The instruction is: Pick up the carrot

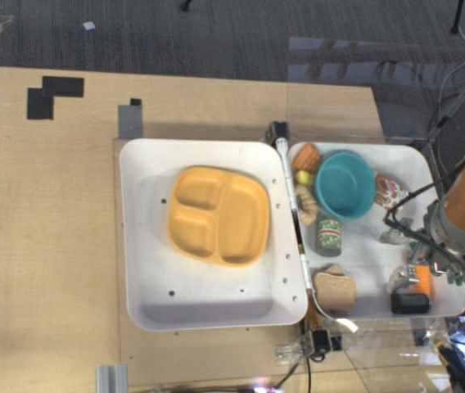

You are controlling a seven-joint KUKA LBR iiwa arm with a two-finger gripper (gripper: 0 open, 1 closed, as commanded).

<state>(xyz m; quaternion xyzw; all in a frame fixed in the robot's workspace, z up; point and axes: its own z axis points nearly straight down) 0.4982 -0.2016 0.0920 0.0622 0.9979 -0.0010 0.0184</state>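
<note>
Pincer (417, 289) at right bin's (429, 164) 4 o'clock corner, clamped on carrot (422, 280); teal bowl (345, 184) at bin's 12 o'clock; small can (328, 235) and bread (335, 291) toward 8 o'clock; yellow divided plate (218, 215) centred in left bin (146, 219).

Even, bright overhead light, soft shadows in the left bin (134, 244) (slightly grainy overall).

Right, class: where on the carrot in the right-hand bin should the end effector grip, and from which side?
Probably mid-body on the carrot, coming straight down from above: the bin wall and the teal bowl crowd its sides, so only its top looks free.
</note>
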